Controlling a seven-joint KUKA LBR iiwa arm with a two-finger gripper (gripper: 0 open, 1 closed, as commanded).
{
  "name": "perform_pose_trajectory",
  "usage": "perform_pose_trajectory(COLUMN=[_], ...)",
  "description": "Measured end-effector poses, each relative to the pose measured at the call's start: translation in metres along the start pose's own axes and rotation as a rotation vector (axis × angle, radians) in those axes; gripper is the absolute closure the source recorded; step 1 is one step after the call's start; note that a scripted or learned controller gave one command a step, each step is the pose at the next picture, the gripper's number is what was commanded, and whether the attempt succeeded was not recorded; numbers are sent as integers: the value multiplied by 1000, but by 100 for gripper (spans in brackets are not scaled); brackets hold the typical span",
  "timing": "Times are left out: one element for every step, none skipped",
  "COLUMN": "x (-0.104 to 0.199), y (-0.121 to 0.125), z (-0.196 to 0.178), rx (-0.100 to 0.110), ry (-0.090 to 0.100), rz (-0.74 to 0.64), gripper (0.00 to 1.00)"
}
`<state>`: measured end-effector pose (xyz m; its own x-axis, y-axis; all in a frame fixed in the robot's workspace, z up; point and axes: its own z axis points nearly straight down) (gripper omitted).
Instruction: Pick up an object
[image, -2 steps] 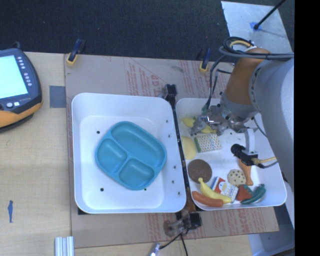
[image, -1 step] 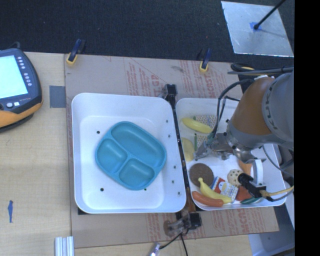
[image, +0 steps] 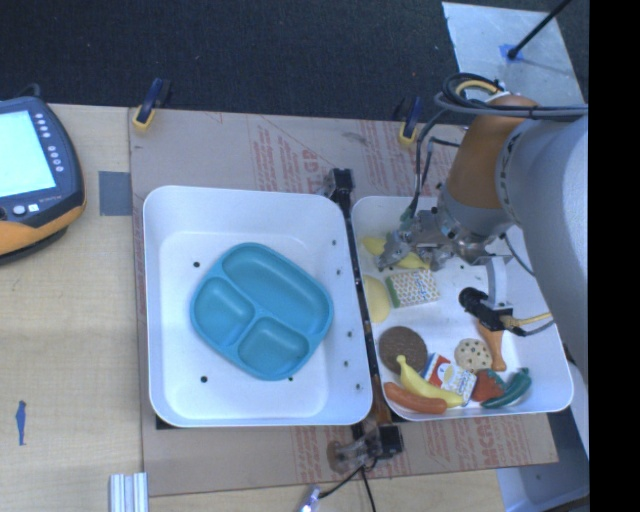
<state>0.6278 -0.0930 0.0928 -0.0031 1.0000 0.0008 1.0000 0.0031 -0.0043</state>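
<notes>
Two bins are shown side by side; what is kept in each? (Student)

One blue plate (image: 262, 312) is laid flat in the middle of the left bin (image: 150, 300). Toy foods are gathered in the right bin (image: 535, 335), so that everything to be picked sits within the arm's reach. (Legend)

Where is the gripper (image: 408, 250) placed, and why? (Student)

It is lowered into the right bin's far corner, beside the wall next to the other bin. A yellow piece (image: 375, 245) is seen just beside it at that corner, and a checked block (image: 413, 288) lies close by, toward the bin's middle. One of these is judged to be the thing aimed at. Whether the gripper is wide, narrow or closed on anything cannot be told, as it is viewed from above and masked by the wrist. (Legend)

What is left alone? (Student)

A brown disc (image: 402, 346), a banana (image: 420, 385), a sausage (image: 412, 402) and a biscuit (image: 470, 353) are crowded along the near edge, touching or overlapping. A clean grasp there is judged harder, which may explain why the looser far corner is approached. (Legend)
</notes>
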Motion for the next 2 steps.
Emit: perform_pose_trajectory(x=[-8,-11], y=[20,-75], z=[3,2], rx=[50,2], ry=[13,-1], rz=[2,-2], gripper=[0,0])
